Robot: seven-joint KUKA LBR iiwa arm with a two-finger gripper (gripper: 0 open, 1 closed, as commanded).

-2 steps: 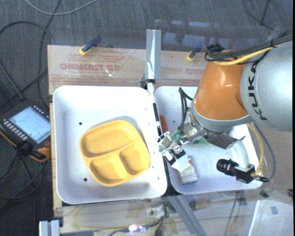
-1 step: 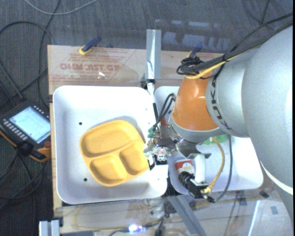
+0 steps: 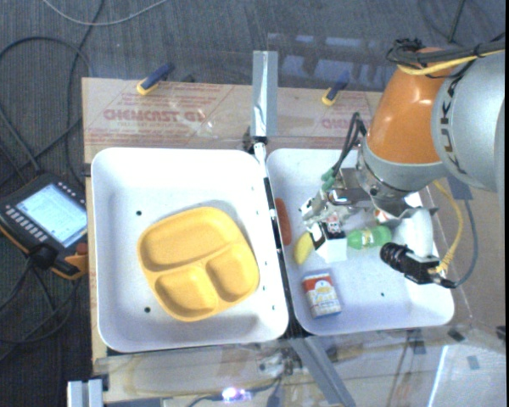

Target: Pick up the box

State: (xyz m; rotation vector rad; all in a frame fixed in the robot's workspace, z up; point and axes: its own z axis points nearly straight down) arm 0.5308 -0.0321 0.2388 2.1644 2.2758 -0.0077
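The box [image 3: 321, 295] is small, red and white with a picture on its top, and lies flat near the front of the right bin [image 3: 424, 312]. My gripper [image 3: 326, 216] hangs over the middle of that bin, behind the box and well apart from it. It is down among a yellow banana-shaped item [image 3: 303, 248] and a green item [image 3: 366, 238]. I see nothing of the box between the fingers.
A thin red-orange stick [image 3: 281, 219] lies along the right bin's left wall. The left bin [image 3: 119, 185] holds a yellow divided tray [image 3: 199, 263]. The arm's orange and grey body [image 3: 416, 117] covers the right bin's back right part.
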